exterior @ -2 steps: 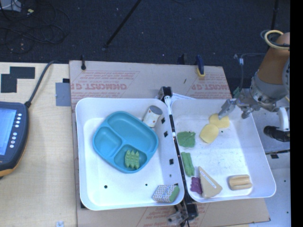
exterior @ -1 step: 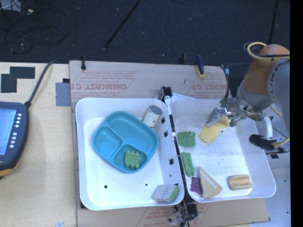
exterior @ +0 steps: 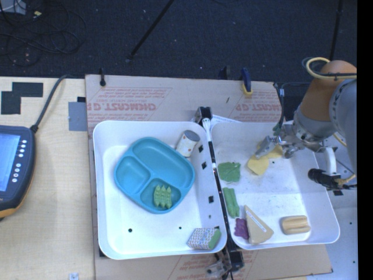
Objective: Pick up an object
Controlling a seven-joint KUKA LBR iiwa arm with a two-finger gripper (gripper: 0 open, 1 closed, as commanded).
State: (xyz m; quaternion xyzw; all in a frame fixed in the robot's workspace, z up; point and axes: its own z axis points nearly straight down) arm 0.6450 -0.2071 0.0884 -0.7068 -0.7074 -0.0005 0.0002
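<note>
Camera view: pincer (exterior: 270, 150) grips a flat yellow piece (exterior: 259, 164) (pale, wedge-like) in the right bin (exterior: 326, 232).

Arm (exterior: 326, 101) cut off by the frame's right side, only wrist section and orange band visible. Gripper (exterior: 274, 147) small and blurry over the yellow object (exterior: 258, 165); contact can't be judged. Tablet (exterior: 11, 168) at far left clipped by the frame edge. Patterned block (exterior: 203, 238) partly overlapped by a green piece (exterior: 215, 238) at the left bin's front corner. Purple item (exterior: 241, 228) partly tucked under the tan wedge (exterior: 257, 225), shape unclear.
</note>
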